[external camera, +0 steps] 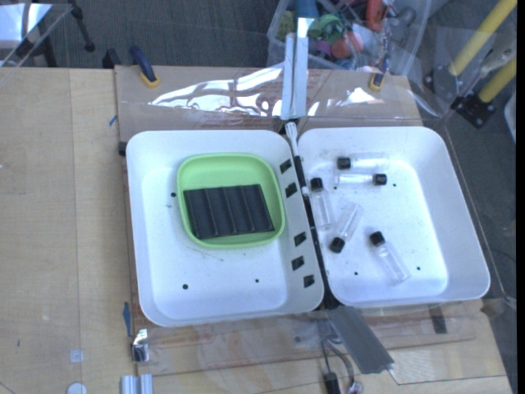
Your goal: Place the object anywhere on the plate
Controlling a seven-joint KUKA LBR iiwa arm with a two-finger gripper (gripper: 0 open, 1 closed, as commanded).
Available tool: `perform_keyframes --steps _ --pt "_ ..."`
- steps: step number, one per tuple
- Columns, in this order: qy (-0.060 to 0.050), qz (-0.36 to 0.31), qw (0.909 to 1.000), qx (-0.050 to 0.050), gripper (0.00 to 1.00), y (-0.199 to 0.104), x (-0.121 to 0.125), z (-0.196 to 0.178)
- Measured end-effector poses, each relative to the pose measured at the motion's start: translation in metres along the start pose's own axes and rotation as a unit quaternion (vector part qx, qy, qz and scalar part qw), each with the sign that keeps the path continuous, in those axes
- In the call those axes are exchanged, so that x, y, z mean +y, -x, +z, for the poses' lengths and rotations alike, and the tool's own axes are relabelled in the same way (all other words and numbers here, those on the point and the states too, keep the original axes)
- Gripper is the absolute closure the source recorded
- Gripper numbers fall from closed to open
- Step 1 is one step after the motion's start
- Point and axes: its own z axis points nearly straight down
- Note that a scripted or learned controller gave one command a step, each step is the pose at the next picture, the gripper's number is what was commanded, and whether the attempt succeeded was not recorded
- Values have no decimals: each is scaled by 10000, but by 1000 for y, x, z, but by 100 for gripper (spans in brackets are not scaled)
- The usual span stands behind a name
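Note:
A light green, rounded-square plate (230,168) sits in the left white bin (213,279), a little above its middle. A dark grey ridged rectangular object (228,210) lies flat on the plate, covering most of its lower half and reaching its front rim. Several clear vials with black caps lie scattered in the right white bin (431,220), among them one (361,179) near the back, one (345,225) in the middle and one (388,258) toward the front.
The bins meet at a raised divider with black tabs (299,238). A clear box of colourful items (353,13) stands behind the bins. A reflective sheet (238,97) lies along the back edge. Wooden bench surface (57,220) extends to the left.

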Motion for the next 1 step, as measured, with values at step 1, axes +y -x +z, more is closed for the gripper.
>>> perform_keyframes --steps 1 --pt "0 0 10000 0 0 0 0 0"
